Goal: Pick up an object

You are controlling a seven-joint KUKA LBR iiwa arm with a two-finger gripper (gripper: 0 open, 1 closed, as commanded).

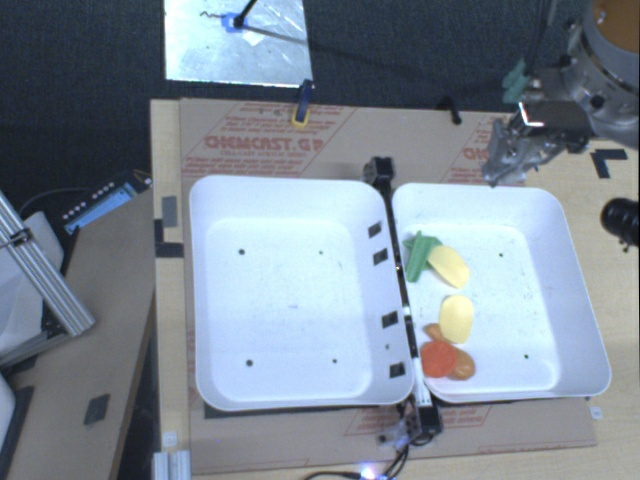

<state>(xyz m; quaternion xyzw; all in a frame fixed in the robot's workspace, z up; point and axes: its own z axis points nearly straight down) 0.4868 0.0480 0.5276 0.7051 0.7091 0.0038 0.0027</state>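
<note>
Your candidates all lie in the right bin (560, 268), bunched along its left wall close to the divider: a green piece (419, 255) farthest from you, a pale yellow piece (448, 266) touching its right side, a second yellow piece (457, 318) nearer, and an orange-red piece (440, 359) nearest of all, just below that one. They look like small toy foods, so judge them light, rigid and smooth-skinned, likely to skid or roll under a poorly centred pinch but unlikely to break. The second yellow piece seems the easiest to take, since it has bare bin floor on its right; close across its narrow width. The green and upper yellow pieces press together, and the wall crowds them all from the left, so leave room for the finger on that side. The left bin (285, 288) holds nothing to pick. The gripper (503, 163) hangs above the far rim of the right bin, well apart from the objects, touching none of them and carrying nothing; whether it is spread or closed you cannot tell from this slant.
</note>
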